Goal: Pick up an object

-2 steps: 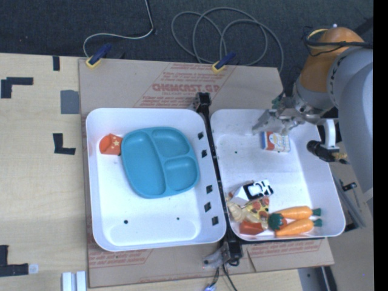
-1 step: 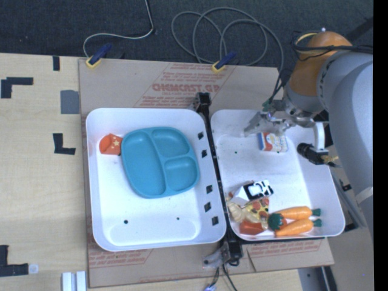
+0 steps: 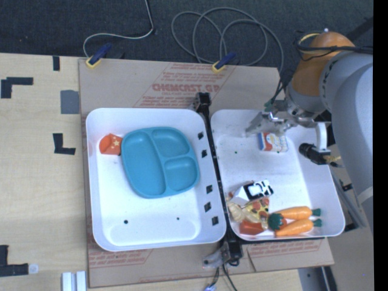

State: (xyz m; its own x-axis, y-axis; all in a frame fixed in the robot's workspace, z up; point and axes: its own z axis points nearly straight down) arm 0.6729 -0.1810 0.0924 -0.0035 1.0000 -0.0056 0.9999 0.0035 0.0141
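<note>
My gripper [image 3: 271,123] hangs over the far part of the right bin [image 3: 315,180], on the grey arm with its orange band [image 3: 321,47] coming in from the right. Just in front of it, on the bin floor, lies a small white carton with red and blue print [image 3: 272,142]; the view does not show whether the gripper touches it. At the near end of the same bin lie two orange carrots [image 3: 297,219], a black-and-white item [image 3: 259,190] and a heap of small food pieces [image 3: 247,213].
The left bin [image 3: 109,223] holds a blue compartment plate [image 3: 160,161] and a small red item [image 3: 110,144] by its left wall. A black divider strip [image 3: 209,162] runs between the bins. Cables [image 3: 224,35] lie on the floor behind the bench.
</note>
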